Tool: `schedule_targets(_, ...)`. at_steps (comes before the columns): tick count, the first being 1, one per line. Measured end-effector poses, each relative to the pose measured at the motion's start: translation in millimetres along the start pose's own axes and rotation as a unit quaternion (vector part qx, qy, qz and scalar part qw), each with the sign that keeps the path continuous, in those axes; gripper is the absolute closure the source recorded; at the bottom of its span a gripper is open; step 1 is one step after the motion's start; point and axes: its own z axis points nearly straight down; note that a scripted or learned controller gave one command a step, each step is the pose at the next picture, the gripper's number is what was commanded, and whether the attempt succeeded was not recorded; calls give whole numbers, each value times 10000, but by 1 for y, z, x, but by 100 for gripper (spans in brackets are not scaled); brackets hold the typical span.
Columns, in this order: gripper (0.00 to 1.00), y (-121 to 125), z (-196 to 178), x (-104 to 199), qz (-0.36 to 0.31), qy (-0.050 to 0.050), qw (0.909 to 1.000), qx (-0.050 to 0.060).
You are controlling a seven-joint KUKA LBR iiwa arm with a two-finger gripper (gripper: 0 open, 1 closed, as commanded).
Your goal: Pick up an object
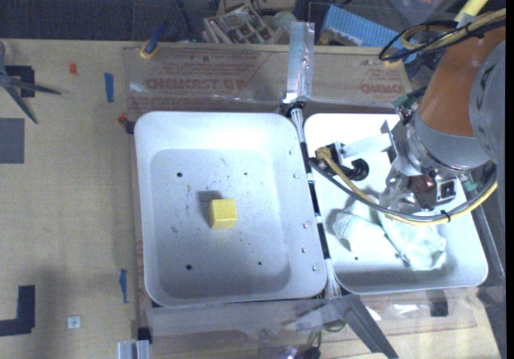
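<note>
1. While the arm (462, 100) hangs over the right bin (474, 269), its wrist and a loop of yellow and black cable (341, 165) cover the gripper, so I cannot tell how the jaws stand or whether anything sits between them.

2. Two candidates for picking show:
   - A yellow block (224, 214) lies alone near the middle of the left bin (161, 136), well apart from every wall and from the arm.
   - A crumpled pale cloth (401, 238) lies in the right bin, just under the wrist.

3. Judging handling, the block looks small, light and stiff, with flat opposite faces. A grip across two parallel sides, from straight above, should seat well; its smooth faces might slip if the fingers close off-centre or on a corner.

4. The cloth looks soft and limp. It would fold and sag, so a pinch on a raised ridge of the bunch is the likeliest hold, and it may drag or slip free in lifting.

5. Hard to make out:
   - The cloth's far edge runs under the wrist, and bright glare on the right bin's floor washes out its outline; it may be more than one piece.
   - The arm is cut off by the frame.
</note>
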Motion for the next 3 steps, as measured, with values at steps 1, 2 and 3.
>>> schedule_targets(1, 100, 22, -92, 20, 44, 13, 10000, -7)
schedule_targets(2, 100, -64, -101, 14, -120, 19, 9999, -9)
schedule_targets(3, 100, -172, -144, 37, -380, 26, 9993, -10)
